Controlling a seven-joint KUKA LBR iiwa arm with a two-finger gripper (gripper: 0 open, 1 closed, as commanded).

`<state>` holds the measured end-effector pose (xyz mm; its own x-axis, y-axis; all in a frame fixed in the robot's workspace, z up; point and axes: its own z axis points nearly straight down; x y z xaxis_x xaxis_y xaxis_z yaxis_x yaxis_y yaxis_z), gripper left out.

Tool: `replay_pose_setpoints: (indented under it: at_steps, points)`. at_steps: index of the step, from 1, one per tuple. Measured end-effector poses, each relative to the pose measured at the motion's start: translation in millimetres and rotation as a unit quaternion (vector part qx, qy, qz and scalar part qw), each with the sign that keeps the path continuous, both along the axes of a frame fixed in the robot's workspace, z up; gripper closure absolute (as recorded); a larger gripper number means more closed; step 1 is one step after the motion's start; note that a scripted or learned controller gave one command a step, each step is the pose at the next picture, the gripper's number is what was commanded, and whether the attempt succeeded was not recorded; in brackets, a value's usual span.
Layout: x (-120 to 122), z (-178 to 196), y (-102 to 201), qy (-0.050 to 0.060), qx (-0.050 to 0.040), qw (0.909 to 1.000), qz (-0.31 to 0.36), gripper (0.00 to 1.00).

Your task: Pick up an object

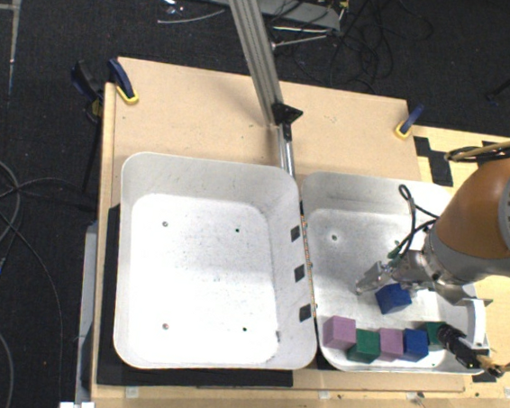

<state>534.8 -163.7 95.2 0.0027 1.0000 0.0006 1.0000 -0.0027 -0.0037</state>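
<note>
A blue cube (pixel 394 298) lies in the right bin (pixel 349 217), touching the gripper (pixel 385 280) just above it (whether its grip is open or closed, I cannot tell). Below the cube, purple, green and blue blocks (pixel 377 340) line the bin's near wall.

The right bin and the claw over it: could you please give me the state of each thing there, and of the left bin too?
Claw: low over the right bin, at the loose blue cube.
Loose blue cube: tilted, apart from the row.
Purple cube: on the bin floor, at the row's left end.
Green cube: beside the purple cube.
Second purple cube: in the row.
Second blue cube: in the row.
Right bin: holds all cubes.
Left bin: bare floor.
</note>
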Motion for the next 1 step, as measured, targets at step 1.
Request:
replay_pose_setpoints:
  at_steps: [1]
  points:
    - [3.0, 10.3, 0.3, -0.003, -0.0007, 1.0, 0.001, 1.0]
